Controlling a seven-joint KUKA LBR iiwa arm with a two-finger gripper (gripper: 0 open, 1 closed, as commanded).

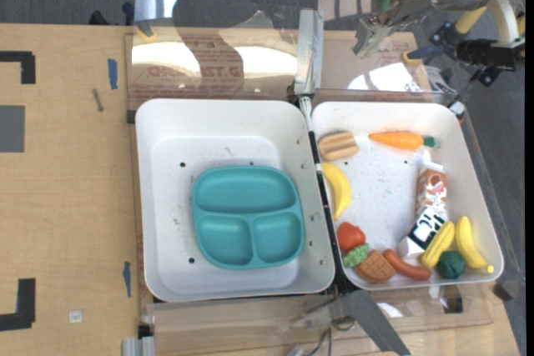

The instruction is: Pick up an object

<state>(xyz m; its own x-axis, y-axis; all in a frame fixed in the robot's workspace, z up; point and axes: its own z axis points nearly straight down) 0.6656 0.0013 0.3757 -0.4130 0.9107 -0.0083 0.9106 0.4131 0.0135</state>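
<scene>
The right bin (380,179) holds several toy foods: a bun (337,145), a carrot (396,141), a banana (337,188), a milk carton (427,214), a second banana (471,244), a red pepper (351,236), a waffle (376,267), a sausage (407,265) and a green piece (451,264). My gripper (375,25) hangs high above the bench behind the right bin's far edge, at the top right of the camera view. It is open and nothing sits between its fingers.
The left bin (158,179) holds a teal divided plate (248,215). A metal divider post (307,54) rises between the bins at the back. Cardboard sheets lie behind the bins and to the left.
</scene>
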